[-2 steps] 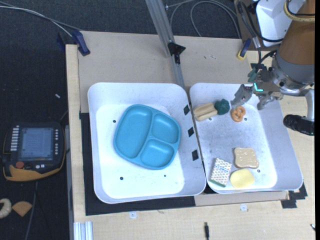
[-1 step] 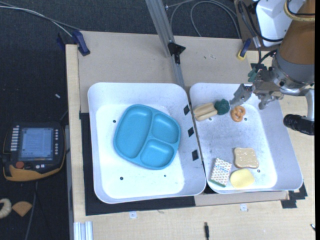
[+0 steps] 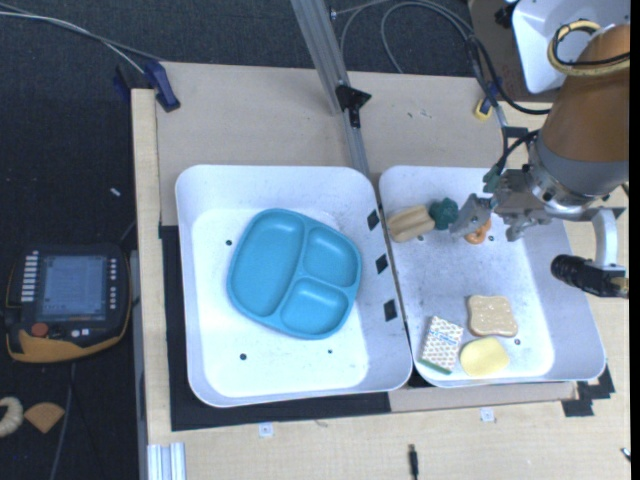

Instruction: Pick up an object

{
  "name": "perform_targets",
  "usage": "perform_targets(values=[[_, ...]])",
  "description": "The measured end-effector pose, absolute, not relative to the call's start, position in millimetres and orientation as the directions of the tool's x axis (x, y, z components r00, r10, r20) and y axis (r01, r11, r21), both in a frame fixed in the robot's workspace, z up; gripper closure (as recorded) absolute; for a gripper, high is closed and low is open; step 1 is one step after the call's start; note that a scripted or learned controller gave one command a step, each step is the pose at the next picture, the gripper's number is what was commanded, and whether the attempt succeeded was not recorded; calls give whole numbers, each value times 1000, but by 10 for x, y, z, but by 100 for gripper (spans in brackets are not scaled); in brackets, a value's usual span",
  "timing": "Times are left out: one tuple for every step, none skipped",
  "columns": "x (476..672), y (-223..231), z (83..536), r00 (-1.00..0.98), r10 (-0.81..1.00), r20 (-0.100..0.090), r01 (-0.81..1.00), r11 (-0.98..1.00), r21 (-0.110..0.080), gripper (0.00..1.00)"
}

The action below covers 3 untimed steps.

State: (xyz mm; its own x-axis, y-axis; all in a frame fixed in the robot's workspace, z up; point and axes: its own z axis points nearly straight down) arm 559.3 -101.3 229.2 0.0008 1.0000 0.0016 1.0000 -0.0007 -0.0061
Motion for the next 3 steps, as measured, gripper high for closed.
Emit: perform_targets(values=[[5599,-1034,1662,0,1000,2,1000,0,-7,0],[5575,-967,1218,0,1000,3,1000,0,-7,0],[5592,-969,1357,0,1000,2,1000,0,0,100]])
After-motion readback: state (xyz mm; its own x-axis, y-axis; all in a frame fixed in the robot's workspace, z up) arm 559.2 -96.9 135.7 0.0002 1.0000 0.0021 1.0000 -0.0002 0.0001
